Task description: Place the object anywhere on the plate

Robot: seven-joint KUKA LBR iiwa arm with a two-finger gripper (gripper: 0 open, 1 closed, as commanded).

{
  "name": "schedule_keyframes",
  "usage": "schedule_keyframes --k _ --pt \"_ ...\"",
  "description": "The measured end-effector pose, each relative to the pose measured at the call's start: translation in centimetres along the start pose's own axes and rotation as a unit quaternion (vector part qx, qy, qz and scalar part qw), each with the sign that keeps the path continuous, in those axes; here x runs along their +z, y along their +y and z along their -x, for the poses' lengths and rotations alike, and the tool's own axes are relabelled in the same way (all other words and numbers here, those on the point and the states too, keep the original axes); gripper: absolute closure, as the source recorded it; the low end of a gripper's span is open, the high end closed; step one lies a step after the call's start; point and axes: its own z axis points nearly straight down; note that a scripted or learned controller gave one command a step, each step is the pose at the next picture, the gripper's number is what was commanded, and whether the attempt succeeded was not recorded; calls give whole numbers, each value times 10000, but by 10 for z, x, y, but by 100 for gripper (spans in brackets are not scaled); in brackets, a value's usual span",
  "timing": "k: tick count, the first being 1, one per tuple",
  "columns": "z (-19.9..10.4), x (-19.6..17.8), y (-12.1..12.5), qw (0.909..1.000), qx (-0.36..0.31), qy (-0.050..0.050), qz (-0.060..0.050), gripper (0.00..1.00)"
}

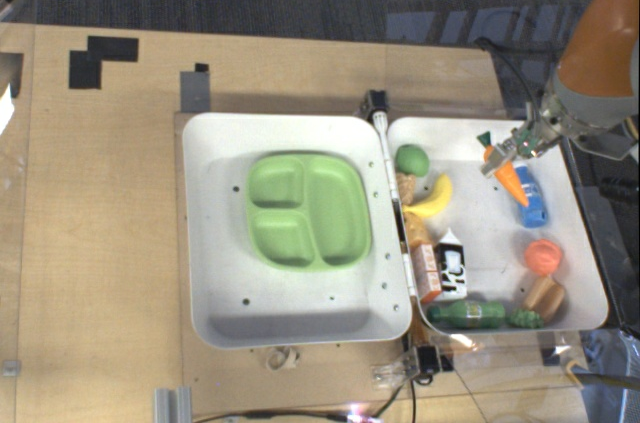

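The gripper is in the right bin, over the carrot; I cannot tell how it stands. The green plate lies in the left bin, well apart from the carrot.

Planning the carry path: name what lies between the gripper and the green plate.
In the camera view, from gripper toward plate: green ball, banana, then the bins' divider.

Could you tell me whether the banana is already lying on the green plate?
No, the banana lies in the right bin, beside the divider, apart from the green plate.
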Motion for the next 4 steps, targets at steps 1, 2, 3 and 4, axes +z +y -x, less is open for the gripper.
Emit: schedule_keyframes --k 1,2,3,4 --pt "-50 -2 65 9848 1738 20 2 100" --pt "-113 13 94 9784 2068 35 -12 100" --pt "-168 12 150 9655 2604 32 -12 100" --pt "-165 12 148 9651 2620 19 -15 0"
